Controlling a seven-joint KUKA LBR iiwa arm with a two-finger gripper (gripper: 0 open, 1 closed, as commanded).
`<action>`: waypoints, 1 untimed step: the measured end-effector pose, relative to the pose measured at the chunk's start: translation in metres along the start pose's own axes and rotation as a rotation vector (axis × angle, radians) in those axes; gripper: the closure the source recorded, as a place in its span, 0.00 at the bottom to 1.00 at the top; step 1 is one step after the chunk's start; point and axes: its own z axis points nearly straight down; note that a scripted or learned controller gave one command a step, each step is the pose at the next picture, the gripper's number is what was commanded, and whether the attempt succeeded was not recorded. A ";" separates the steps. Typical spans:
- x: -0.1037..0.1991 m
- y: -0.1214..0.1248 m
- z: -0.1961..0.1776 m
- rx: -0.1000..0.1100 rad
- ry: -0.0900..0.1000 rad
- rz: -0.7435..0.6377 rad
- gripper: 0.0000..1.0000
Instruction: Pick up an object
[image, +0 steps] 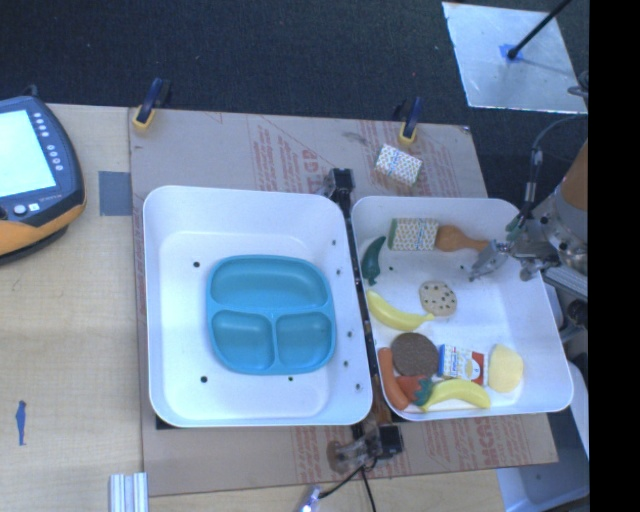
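Two white bins sit side by side on a cardboard sheet (300, 150) with faint red printing I cannot read. At the right bin's (530, 330) far right edge the gripper (492, 262) hangs low over the bin's upper part, metal fingers pointing left. Whether they are spread or closed I cannot tell; nothing shows between them.

Just left of the gripper: a brush or spatula with a tan wooden handle (458, 238), its patterned head (413, 234) lying toward the bin's top left. Below that, a round speckled cookie (437, 297). Left wall: a dark green pepper (372, 260). Below it, a yellow banana (396, 314).

Lower part, crowded: a brown round patty (414, 354), an orange carrot (393, 383) beside it, a small white carton with red and blue label (461, 362) (writing too small to read), a pale yellow lemon-like piece (506, 369), and a second banana (455, 395) along the near wall. These lie touching or nearly so.

Left bin (170, 300): a blue divided plate (271, 312) with three compartments, centred.

Around: a small patterned block (398, 164) on the cardboard beyond the right bin. Blue-and-yellow clamps (149, 104) hold the far cardboard edge. A teach pendant (30, 170) with lit screen rests on the bench at left. Black clips join the bins at the seam (342, 183).
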 end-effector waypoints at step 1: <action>0.036 0.061 0.059 0.003 0.002 -0.002 0.00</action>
